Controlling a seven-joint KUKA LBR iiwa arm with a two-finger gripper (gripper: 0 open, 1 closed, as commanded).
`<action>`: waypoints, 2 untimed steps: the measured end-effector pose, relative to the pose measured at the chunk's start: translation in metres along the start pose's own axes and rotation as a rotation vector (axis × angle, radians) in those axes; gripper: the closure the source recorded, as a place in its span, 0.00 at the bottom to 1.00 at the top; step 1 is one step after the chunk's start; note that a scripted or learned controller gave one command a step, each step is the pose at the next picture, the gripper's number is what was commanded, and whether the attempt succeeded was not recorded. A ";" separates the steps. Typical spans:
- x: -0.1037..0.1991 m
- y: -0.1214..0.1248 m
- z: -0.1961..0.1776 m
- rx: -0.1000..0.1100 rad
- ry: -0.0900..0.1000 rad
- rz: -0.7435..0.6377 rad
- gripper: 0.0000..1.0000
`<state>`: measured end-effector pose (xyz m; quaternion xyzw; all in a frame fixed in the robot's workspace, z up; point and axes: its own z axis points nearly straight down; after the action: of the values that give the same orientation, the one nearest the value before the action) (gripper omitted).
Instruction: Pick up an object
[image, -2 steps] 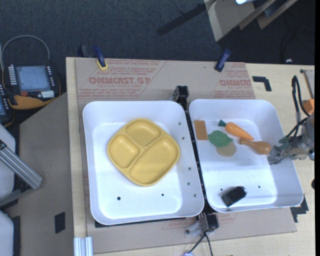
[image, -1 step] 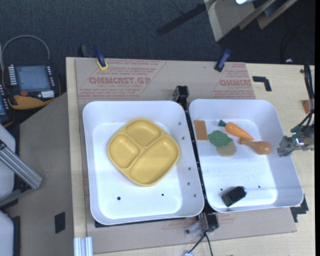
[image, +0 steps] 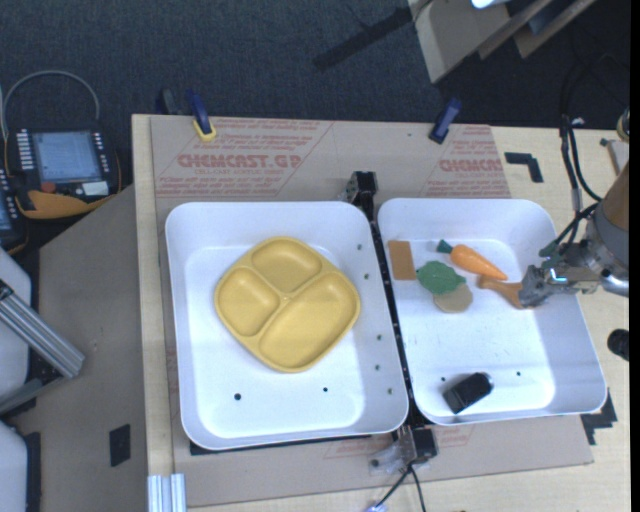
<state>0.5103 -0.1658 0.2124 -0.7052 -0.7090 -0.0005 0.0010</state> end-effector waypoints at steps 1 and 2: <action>0.055 0.018 -0.012 -0.004 -0.001 -0.002 1.00; 0.104 0.029 -0.003 0.001 -0.001 0.003 1.00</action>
<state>0.5388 -0.0621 0.2157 -0.7064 -0.7078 -0.0001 0.0010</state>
